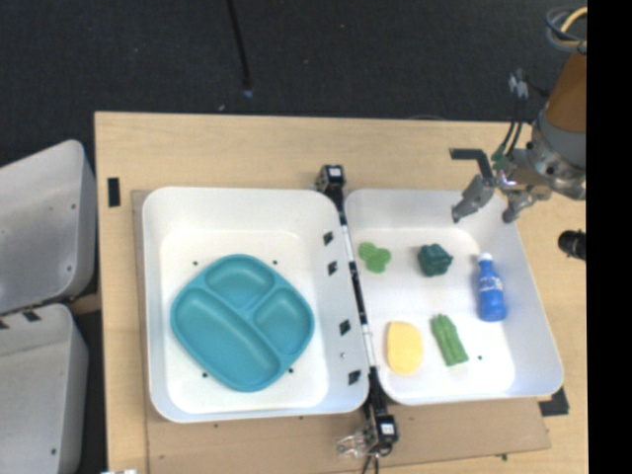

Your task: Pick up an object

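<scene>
Camera, single, fixed: mounted above the bench [118, 265], looking down at a slant. Moderate height; frames both white bins, the left bin [158, 383] and the right bin [523, 373], plus dark floor [296, 38] on the far side.

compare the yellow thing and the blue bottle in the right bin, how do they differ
The yellow object is rounded, squat and plain yellow; the blue bottle is slimmer and longer, with a white cap and a pale label. The yellow object lies at the bin's near left, by the divider; the blue bottle lies towards the right wall. Both lie in the right bin, untouched, apart from the gripper.
</scene>
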Controlling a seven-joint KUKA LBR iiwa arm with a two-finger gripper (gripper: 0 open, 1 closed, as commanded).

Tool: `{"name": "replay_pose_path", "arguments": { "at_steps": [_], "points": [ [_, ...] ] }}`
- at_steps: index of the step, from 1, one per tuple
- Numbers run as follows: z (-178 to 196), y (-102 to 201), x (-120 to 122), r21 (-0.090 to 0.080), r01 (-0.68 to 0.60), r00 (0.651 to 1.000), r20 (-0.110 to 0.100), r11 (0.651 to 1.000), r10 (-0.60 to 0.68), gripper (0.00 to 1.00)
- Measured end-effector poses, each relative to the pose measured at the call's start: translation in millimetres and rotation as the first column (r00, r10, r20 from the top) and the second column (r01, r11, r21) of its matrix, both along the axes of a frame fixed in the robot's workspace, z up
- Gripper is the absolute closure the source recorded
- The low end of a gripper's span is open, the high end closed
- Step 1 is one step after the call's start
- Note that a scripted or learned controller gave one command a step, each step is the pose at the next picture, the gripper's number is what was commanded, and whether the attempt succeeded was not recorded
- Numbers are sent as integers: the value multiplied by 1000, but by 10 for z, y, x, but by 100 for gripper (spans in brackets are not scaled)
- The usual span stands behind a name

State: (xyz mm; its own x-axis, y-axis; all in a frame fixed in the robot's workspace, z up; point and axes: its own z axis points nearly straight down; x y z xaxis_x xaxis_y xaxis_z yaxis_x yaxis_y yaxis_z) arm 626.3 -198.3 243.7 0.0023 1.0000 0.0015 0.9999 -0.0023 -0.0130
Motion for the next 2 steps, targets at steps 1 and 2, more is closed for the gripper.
{"name": "replay_pose_path", "arguments": {
  "at_steps": [1, 2],
  "points": [
    [81, 10, 19, -2, -3, 1000, 12, 1000, 3, 0],
    [-357, -30, 67, -3, -2, 1000, 10, 1000, 2, 0]
  ]
}}
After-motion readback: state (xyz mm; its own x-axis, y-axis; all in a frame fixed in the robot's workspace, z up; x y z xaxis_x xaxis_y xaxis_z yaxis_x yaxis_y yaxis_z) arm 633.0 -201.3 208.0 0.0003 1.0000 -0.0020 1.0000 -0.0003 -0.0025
